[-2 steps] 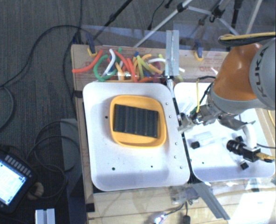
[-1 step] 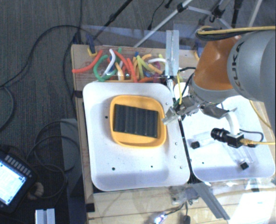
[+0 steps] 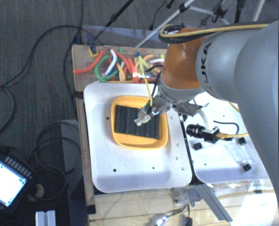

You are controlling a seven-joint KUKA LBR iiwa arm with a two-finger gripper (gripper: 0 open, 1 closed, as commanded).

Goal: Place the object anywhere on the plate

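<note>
Gripper [image 3: 144,117] hovered low over yellow plate [image 3: 123,140] in left bin [image 3: 130,173] | finger state: could not tell | dark ribbed object [image 3: 130,124] lay flat on plate, beneath gripper tip

Two shallow white bins sit side by side on one counter [image 3: 83,69] — the left bin [image 3: 102,164] and the right bin [image 3: 224,171]. The left bin holds one yellow plate [image 3: 118,140], and on it lies one dark ribbed object [image 3: 127,121]. One grey arm [image 3: 243,60] with one orange band [image 3: 182,65] carries one end effector [image 3: 143,117]. One tangle of coloured cables [image 3: 116,65] lies on the counter's far side — the strands are too tangled to count. One lit handheld screen [image 3: 5,180] lies on the floor.
</note>
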